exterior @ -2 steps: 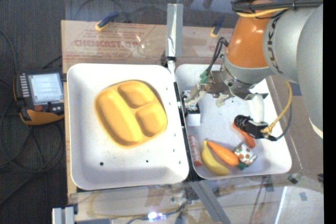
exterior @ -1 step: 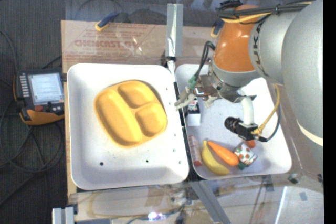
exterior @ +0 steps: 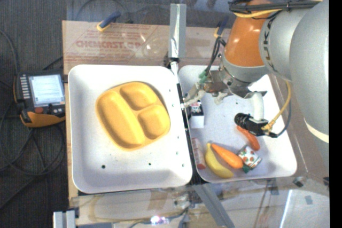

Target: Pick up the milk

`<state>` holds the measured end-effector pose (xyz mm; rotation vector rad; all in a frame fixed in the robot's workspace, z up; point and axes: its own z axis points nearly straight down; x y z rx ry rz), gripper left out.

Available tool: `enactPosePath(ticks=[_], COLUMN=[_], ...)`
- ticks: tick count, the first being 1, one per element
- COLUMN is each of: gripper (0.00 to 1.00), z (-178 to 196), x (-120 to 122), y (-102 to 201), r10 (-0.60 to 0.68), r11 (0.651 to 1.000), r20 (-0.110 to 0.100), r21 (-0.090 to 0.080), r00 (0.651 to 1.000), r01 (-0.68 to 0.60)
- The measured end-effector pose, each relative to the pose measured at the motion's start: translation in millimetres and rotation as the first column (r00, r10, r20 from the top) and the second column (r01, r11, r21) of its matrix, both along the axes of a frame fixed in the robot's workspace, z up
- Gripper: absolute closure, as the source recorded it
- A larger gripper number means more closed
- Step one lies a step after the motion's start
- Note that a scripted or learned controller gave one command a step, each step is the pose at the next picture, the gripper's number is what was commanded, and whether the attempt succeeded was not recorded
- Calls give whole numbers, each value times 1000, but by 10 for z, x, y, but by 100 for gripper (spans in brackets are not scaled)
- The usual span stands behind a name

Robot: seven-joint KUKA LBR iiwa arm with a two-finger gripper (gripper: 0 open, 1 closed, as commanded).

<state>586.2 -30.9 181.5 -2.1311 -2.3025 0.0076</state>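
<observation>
The milk (exterior: 196, 116) is a small white carton with a dark top. It lies in the right bin (exterior: 278, 163), close against that bin's left wall. My gripper (exterior: 193, 96) hangs just above the carton's far end, beside the divider between the two bins. I see nothing lifted off the bin floor. The grey arm with its orange band covers the far part of the right bin.
A yellow divided plate (exterior: 133, 114) lies in the left bin (exterior: 85, 168). Near the right bin's front sit a banana (exterior: 215, 164), a carrot (exterior: 227, 156), a red-and-white patterned item (exterior: 249, 158) and a second carrot (exterior: 252, 139). A small pale item (exterior: 196, 150) lies by the left wall.
</observation>
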Motion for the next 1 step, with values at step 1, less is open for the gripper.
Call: enactPosePath(ticks=[1], gripper=[0], z=[-3], x=[62], y=[276], r10=[-3], r11=[1000], r20=[-1], r21=[1], r00=[1000], r01=[3])
